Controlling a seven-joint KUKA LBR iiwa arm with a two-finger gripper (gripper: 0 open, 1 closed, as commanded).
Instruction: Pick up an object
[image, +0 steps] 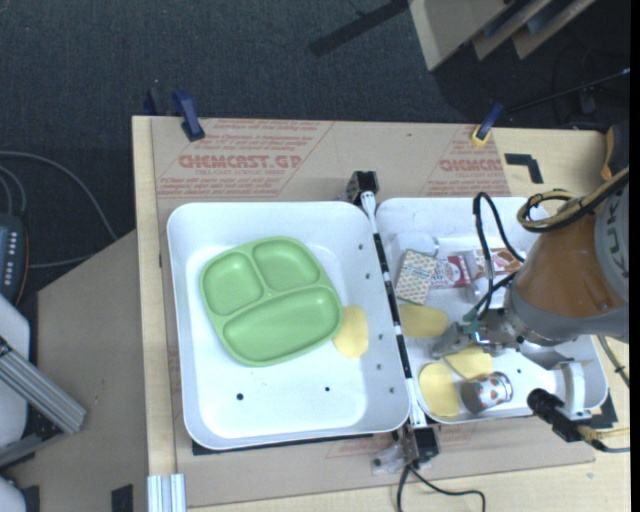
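Note:
My gripper (468, 336) is low in the right bin (400, 215), under the arm's orange band (565, 270). It sits among several small objects, just above a yellow piece (466, 362) and right of another yellow piece (422, 320). A small silver and red can (487, 391) lies on its side just below the gripper, beside a round yellow lid (438, 390). A patterned packet (418, 276) and a red and white packet (470, 270) lie further back. The wrist covers whatever is directly under the gripper.
The left bin (280, 400) holds a green divided plate (268, 298) and a pale yellow piece (351, 332) against its right side. A black cable (487, 235) loops over the right bin's back. Blue clamps (187, 113) sit at the bench's far corners.

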